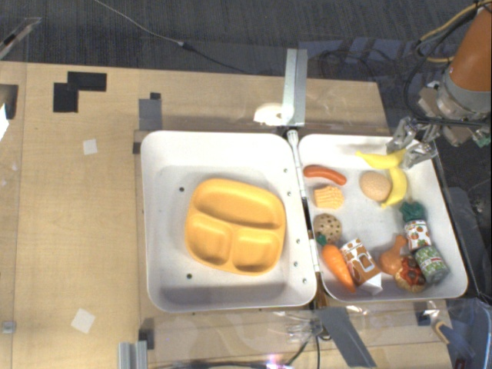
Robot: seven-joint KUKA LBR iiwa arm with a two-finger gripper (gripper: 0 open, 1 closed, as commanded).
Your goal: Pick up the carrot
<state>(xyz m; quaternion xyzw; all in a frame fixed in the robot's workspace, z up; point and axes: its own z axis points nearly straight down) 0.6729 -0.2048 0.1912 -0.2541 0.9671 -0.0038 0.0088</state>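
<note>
Camera view: the small orange tapered carrot (337,265) lies untouched in the right-hand shallow white bin (453,229), near its front-left corner, so the pick has not begun

Its long axis runs on a slant, thick end up-left near the round speckled cookie (327,226) and narrow tip down-right toward the bin's front wall; a little red-and-white carton (359,259) sits just beside it on the right. The two-finger gripper (410,146) hangs at the bin's far right corner, over the yellow banana (390,174), well apart from the carrot, and I cannot tell how wide its jaws stand or whether they have hold of anything. By my judgement the whole task is left: crossing the bin, lining the fingers across the carrot's slant, closing and lifting. The left bin holds a yellow divided plastic plate (233,225)
</note>
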